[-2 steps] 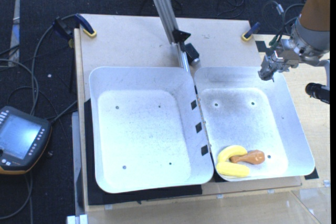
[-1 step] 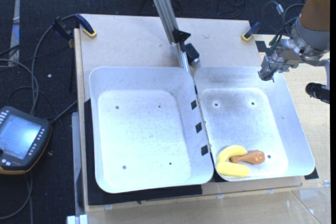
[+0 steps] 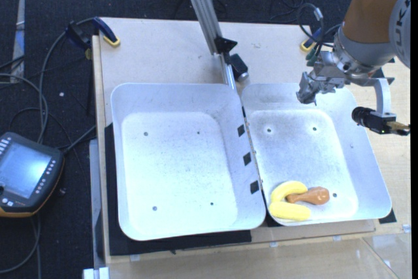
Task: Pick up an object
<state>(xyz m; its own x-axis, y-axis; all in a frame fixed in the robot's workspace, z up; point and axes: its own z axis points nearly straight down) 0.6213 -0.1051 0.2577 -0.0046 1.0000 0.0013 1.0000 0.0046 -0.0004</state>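
**Above the right bin's far edge, pincer up high**

Over on the right side, hovering: pincer [image 3: 307,96], hung above the far rim of the right bin [image 3: 353,140], nothing seen between its tips. Apart or together? Cannot tell from this angle.

Well down from the pincer, toward the near edge of that same bin: yellow banana [image 3: 286,200], curled, and touching its right side a brown drumstick-shaped toy [image 3: 313,195]. Well apart from the pincer, both of them.

Off to the pincer's left: left bin [image 3: 176,160], pressed against the right one. Beneath both: pale worktop [image 3: 163,55]. Far left of everything: handheld control pendant [image 3: 26,173] lying on the dark floor.
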